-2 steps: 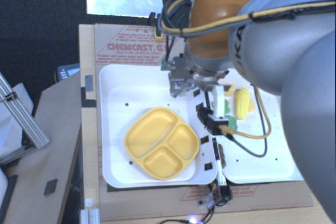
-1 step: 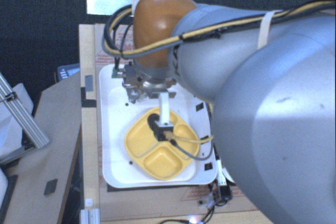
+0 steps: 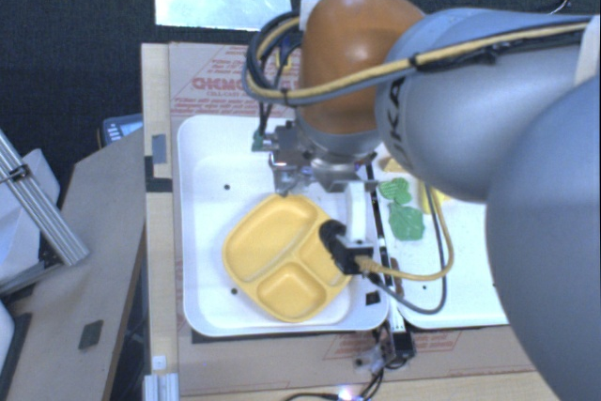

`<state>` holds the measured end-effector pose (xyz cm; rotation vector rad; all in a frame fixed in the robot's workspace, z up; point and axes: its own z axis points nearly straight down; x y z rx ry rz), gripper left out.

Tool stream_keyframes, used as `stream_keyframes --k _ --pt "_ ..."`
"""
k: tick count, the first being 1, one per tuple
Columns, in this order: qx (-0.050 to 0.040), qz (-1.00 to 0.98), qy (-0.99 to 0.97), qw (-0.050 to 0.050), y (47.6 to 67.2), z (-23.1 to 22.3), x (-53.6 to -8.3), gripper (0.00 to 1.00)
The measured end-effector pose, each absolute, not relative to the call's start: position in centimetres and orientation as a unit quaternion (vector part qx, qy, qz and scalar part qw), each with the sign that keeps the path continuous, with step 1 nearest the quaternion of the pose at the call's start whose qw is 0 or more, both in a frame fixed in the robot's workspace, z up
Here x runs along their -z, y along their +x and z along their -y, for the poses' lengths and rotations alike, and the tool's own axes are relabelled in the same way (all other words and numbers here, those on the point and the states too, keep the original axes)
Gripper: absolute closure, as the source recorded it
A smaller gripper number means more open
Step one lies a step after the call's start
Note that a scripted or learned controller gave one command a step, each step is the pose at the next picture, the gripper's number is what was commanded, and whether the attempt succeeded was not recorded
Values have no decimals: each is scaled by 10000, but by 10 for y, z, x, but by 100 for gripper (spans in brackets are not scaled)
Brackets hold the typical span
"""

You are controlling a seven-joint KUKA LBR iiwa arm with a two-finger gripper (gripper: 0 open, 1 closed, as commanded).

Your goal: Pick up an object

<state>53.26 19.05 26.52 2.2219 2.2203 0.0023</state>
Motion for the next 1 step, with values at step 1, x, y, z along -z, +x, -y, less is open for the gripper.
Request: stream_keyframes --k 1 --pt "6 -7094 7048 -9 494 -221 -257 100"
